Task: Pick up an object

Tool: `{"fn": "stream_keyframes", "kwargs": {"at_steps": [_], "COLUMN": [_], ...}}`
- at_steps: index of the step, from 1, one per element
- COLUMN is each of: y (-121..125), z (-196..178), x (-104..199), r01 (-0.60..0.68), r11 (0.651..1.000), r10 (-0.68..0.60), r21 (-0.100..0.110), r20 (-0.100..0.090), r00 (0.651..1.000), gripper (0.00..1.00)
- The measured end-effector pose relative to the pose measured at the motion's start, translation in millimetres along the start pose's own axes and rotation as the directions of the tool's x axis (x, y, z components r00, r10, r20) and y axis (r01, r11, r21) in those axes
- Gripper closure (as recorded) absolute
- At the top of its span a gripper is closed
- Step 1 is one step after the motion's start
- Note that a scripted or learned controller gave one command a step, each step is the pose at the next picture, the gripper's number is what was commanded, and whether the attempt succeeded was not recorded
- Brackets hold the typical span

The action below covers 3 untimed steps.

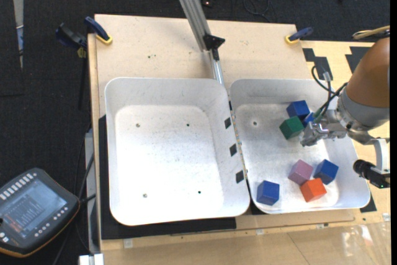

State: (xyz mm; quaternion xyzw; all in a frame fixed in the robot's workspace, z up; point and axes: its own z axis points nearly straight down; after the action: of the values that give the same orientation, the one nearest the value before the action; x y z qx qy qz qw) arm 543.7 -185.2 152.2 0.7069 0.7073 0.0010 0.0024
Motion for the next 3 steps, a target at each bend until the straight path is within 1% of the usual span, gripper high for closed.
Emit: {"fn": "stream_keyframes", "kwargs": {"at_steps": [1,2,3], "y": [0.5,1.9,13.2], "z": [-63.2,-82.7,-91.4], "x": [3.0,2.9,55.3], "r01": [0.002,0.002,0.007], "r11": [1.000,1.000,1.000], "r10": [-0.002,-0.002,-0.007], "r21": [-0.003,0.001,0.001], "r20": [0.001,0.000,-0.003], "r00": [1.000,1.000,1.000], "gripper": [1.00,1.00,1.00]}}
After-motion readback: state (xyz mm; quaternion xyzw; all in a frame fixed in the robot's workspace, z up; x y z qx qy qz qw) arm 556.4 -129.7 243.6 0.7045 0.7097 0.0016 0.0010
